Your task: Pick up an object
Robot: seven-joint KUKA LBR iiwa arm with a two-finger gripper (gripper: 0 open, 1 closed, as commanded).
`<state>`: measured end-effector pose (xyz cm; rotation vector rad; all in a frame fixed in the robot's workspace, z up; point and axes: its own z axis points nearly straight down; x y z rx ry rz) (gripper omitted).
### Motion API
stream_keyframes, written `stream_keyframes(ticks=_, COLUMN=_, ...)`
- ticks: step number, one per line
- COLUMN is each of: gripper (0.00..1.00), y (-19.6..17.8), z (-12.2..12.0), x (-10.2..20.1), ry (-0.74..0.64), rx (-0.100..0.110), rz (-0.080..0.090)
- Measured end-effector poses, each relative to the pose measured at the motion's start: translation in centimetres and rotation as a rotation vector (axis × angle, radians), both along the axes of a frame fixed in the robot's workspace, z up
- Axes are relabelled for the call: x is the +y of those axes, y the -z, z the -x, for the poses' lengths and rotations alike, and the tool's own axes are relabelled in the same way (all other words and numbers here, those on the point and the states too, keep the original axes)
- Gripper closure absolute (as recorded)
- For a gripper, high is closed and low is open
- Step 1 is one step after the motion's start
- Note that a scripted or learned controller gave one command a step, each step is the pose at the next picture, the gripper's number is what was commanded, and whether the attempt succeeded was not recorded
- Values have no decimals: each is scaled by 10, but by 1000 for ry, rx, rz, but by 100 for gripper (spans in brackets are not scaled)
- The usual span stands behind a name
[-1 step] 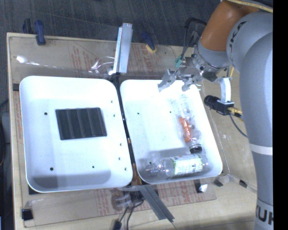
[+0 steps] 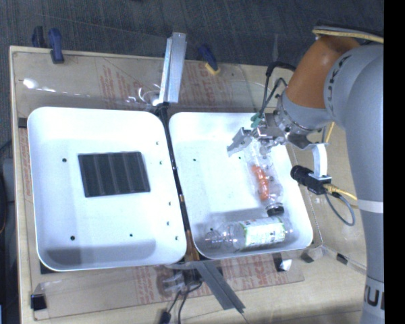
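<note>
Bench [image 2: 88, 282] of pale wood seen from above at a slant, bearing two shallow white plastic bins side by side. Left bin [image 2: 54, 235] holds a dark grey ribbed rectangular panel [image 2: 114, 174], lying flat near the bin's middle, slightly toward the far side. Right bin [image 2: 202, 181] holds two objects. A clear plastic bottle with orange contents and a black cap [image 2: 264, 181] lies on its side along the right part of the bin, running from far to near, cap end toward the near side. A second clear plastic bottle with a white label [image 2: 253, 235] lies on its side along the near wall, running left to right, just beside the cap end of the first; whether the two touch cannot be told.

Grey arm with orange band [image 2: 337, 79] reaches in from the right, over the far right corner of the right bin. Two-finger gripper [image 2: 253, 139] sits low over the far end of the orange-filled bottle, metal parts spread to the left of the wrist. Jaw state cannot be told: fingers blend with the clear bottle and the glare on the white bin. Whether anything is gripped cannot be told either.

Upright grey metal bar [image 2: 173, 66] stands at the far edge between the two bins. Blue clamps [image 2: 54, 44] grip the far left edge of the bench.
</note>
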<state>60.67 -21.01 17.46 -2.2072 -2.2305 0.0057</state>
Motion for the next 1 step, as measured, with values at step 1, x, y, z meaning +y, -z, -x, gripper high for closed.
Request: stream_keyframes(ticks=1, gripper=0, y=20, z=49, x=0, ry=-19, rx=-1, rz=0)
